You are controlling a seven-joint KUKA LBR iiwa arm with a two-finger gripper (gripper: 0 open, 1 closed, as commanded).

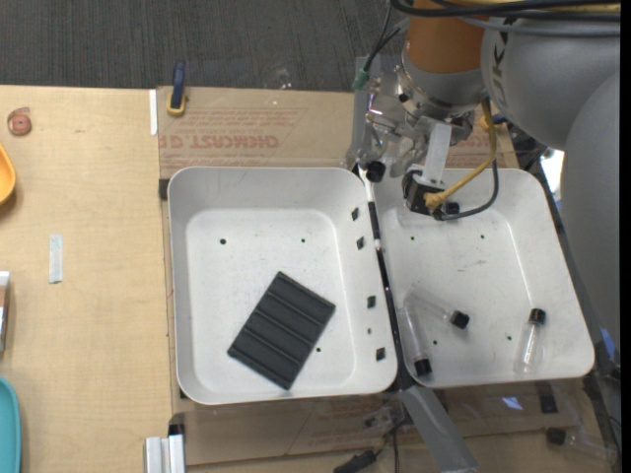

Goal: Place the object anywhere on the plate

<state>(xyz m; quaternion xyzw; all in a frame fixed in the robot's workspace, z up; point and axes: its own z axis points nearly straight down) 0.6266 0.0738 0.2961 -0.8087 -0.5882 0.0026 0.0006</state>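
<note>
Camera view: black plate (283,329) slants lower-left to upper-right; whether the jaws are open cannot be told.

A black ribbed plate (283,329) lies tilted in the left bin (197,215), toward five o'clock. Clear black-capped tubes (530,345) lie across the right bin (493,239) near six o'clock. The gripper (386,161) hangs over its eleven o'clock corner.

An orange thing (4,180) is cut off by the left edge, and a teal thing (6,427) by the lower left corner. The arm (557,57) runs off the top and right edges and covers the right bin's (493,264) far corner. The gripper (389,161) is too cluttered to read. In that bin, a left clear tube (416,333) and a right clear tube (532,341) look faint.
</note>
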